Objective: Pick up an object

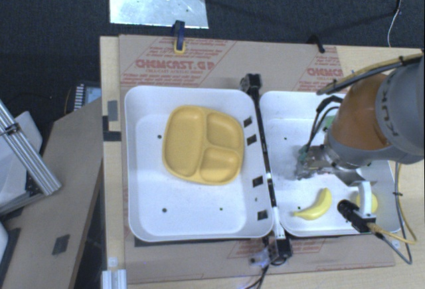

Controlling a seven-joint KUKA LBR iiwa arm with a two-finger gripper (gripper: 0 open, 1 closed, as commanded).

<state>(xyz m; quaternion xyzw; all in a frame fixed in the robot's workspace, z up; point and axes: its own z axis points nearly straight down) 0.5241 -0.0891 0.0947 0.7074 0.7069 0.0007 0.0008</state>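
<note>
In the right bin [285,115] a yellow banana [316,204] lies near the front wall, curved end up to the right. My gripper [306,164] is low over the bin floor, just above and slightly left of the banana and apart from it. The grey arm with its orange band [362,123] covers the bin's right half. Nothing shows between the fingers. A small round yellow thing [370,202] sits right of the banana, partly hidden by robot parts.
The left bin [143,148] holds a yellow compartment plate [202,145] at its middle. A black divider with clips [260,148] runs between the bins. Cardboard [199,62] lies under both bins.
</note>
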